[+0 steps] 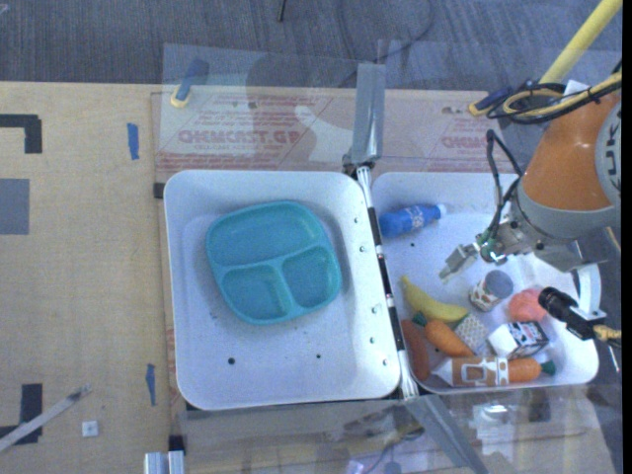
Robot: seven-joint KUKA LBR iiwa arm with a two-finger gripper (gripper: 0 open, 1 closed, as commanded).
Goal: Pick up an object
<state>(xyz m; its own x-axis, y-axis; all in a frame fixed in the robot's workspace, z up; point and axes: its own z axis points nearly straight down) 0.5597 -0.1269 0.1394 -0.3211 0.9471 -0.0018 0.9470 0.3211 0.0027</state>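
My gripper [472, 255] hangs over the middle of the right bin [583, 363], open, with nothing between its fingers. Below and right of it lie a small beige piece [482, 297] and a grey round thing [500, 284]. A yellow banana [434, 305] and an orange carrot [446, 338] lie toward the bin's front left. A blue bottle [409, 218] rests on its side at the back left of this bin, apart from the gripper.
A teal divided plate [274, 262] lies in the left bin [188, 363]. Along the right bin's front are an orange-and-white bottle [484, 370], a white box [515, 339] and a pink-red thing [526, 304]. The divider [380, 275] runs between the bins.
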